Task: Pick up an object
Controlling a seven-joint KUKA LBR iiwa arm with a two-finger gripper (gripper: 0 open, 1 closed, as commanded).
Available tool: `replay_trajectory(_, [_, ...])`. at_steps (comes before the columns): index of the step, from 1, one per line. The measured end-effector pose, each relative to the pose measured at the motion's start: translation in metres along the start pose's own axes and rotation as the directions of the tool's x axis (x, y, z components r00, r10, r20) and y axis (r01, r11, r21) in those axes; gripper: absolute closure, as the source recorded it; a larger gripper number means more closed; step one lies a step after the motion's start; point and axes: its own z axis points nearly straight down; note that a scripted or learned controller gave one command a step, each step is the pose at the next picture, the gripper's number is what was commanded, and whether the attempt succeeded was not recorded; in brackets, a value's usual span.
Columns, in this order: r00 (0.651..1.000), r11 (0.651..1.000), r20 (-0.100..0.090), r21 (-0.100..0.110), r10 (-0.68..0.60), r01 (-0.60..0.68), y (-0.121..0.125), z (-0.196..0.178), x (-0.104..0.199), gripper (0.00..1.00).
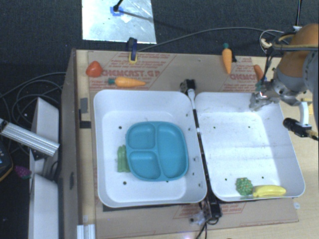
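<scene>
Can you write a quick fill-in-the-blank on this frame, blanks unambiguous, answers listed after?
1. The blue tray sits in the ____ bin.
2. The banana lies in the right bin, touching a ____ broccoli.
3. The gripper hangs over the right bin's ____ corner, far from the banana.
4. The green piece lies against the tray's ____ edge.

Answers: left; green; far right; left
</scene>
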Motion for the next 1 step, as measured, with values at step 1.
replay_trajectory(1, [1.000, 1.000, 0.002, -0.004, -0.004, 0.004, 0.0013, -0.0115, -0.0003, 1.00])
